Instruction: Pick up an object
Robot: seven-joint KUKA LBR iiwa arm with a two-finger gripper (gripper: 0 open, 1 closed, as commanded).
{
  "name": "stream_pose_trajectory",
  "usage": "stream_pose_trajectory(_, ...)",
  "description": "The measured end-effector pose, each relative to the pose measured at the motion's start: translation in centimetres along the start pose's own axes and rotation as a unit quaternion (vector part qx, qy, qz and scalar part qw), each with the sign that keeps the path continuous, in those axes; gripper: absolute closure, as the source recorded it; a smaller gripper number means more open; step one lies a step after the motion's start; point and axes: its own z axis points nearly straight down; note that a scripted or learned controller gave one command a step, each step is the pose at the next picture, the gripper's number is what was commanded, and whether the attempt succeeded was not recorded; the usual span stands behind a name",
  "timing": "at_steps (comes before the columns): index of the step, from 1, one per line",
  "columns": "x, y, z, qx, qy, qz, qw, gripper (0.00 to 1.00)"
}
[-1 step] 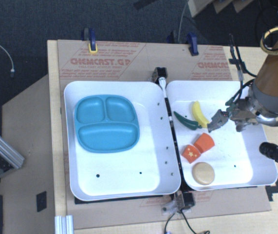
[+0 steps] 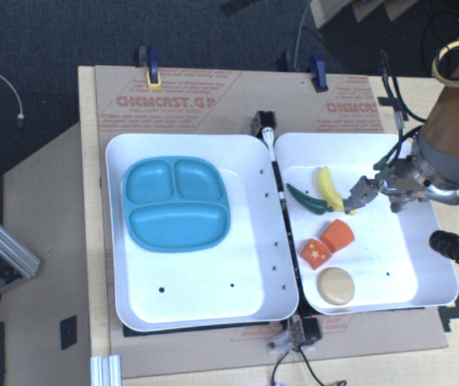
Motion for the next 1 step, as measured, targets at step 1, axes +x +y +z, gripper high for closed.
stream_pose_trajectory(1,0.34,-1.02,5.53,0.003,0.001,0.000,1.0000,0.00)
